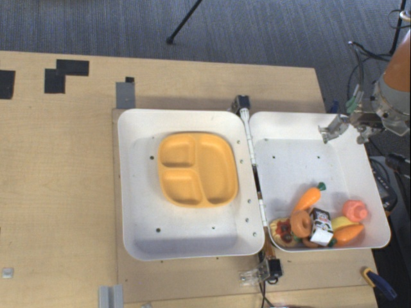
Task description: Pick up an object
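The toy carrot (307, 198) lies in the right bin (289, 165), its long axis slanting, green tip toward the far right, just above a heap of toys (318, 226) in the near corner. Farther off, the gripper (347, 126) hovers over the bin's far right rim, fingers spread, grasping nothing.

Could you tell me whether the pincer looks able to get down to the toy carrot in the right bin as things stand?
Probably yes. The pincer hangs over the right bin's far edge, and the carrot lies on top at the pile's far side with bare bin floor between them. The doughnut crowds its near end.
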Controlling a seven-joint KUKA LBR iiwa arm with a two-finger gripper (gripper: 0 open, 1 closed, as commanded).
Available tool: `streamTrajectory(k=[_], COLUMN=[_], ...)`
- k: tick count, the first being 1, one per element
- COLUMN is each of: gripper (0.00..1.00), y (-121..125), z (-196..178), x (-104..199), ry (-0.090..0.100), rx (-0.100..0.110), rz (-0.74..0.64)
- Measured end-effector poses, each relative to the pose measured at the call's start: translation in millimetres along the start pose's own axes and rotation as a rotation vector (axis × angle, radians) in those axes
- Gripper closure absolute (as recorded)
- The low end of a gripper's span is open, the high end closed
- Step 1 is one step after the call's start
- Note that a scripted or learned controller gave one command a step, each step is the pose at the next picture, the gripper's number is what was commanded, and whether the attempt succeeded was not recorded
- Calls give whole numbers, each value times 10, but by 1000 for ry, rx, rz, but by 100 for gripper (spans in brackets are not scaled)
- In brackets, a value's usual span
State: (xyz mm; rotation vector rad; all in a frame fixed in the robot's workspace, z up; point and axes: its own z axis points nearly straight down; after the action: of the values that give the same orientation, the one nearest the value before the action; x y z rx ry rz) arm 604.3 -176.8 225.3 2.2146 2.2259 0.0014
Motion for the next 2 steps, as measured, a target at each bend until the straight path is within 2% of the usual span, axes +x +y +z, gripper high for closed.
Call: streamTrajectory(k=[1,2], gripper=[0,0], y=[-582,-994], z=[1360,1382], x=[243,771], ry=[0,-4], rx=[-2,-9], rz=[-269,-495])
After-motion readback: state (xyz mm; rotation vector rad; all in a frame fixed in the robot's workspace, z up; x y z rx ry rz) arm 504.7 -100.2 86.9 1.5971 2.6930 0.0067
